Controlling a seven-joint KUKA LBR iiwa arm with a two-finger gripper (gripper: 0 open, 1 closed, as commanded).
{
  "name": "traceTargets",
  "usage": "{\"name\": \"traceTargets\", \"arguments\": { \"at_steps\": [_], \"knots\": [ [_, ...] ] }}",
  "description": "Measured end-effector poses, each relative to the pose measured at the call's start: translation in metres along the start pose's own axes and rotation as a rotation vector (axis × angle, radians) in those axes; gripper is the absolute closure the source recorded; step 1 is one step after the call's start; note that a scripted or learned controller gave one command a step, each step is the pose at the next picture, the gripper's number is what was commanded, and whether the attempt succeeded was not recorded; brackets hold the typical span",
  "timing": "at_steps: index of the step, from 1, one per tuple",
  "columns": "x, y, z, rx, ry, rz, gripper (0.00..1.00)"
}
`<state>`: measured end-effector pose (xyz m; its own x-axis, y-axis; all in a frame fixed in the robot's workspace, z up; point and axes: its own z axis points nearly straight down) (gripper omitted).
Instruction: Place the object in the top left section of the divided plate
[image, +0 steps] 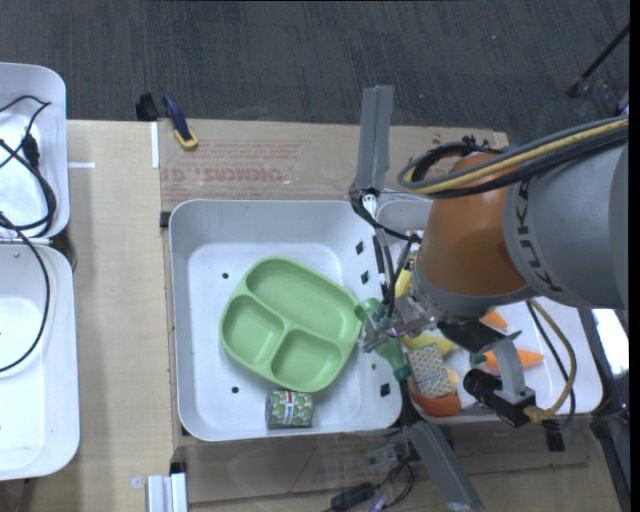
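The green divided plate (290, 323) lay tilted in the left bin (190, 300), its three sections bare. A small green object (368, 309) touched its right rim.

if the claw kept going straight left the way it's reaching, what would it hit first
Most likely the right rim of the green divided plate: the claw sits at the bin divider just right of it. Depth is unclear from this slanted view, so it may pass above the rim.
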<state>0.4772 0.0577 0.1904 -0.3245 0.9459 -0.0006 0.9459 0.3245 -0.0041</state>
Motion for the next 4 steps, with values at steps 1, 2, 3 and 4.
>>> {"name": "traceTargets", "arguments": {
  "at_steps": [1, 2, 3, 4],
  "knots": [
    [0.000, 0.000, 0.000, 0.000, 0.000, 0.000, 0.00],
    [-0.002, 0.000, -0.008, 0.002, 0.000, 0.003, 1.00],
    [-0.079, -0.027, 0.000, -0.002, 0.000, -0.115, 1.00],
    [-0.089, 0.008, -0.066, -0.001, -0.001, 0.050, 1.00]
  ]
}}
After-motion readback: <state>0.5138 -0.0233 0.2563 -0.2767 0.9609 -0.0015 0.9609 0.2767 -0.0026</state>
